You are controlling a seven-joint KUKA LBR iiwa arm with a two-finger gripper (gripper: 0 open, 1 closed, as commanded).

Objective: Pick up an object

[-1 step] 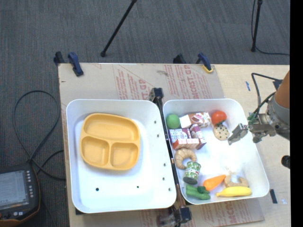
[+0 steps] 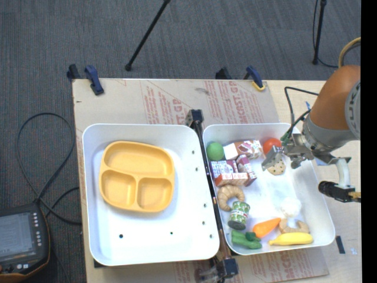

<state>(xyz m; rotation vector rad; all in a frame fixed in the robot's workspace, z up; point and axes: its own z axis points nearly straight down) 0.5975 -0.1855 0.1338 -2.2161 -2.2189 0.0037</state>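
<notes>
Two bins share the tabletop; the end effector [image 2: 275,160] pinches a cookie [image 2: 276,167], lifted above the right bin's [image 2: 326,217] clutter.

Toys are crowding the right bin's [image 2: 327,217] left and near sides, leaving its middle floor open. A tray [image 2: 138,176] is occupying the left bin [image 2: 147,240].

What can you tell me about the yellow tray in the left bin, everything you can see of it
The yellow tray is a rounded, plate-like dish that looks like smooth plastic, split into three compartments: one long section across the far side and two smaller ones on the near side. It lies flat and right way up on the floor of the left bin, toward its far left part, turned slightly askew to the bin's walls. Nothing lies in it, and it touches only the bin floor.
</notes>
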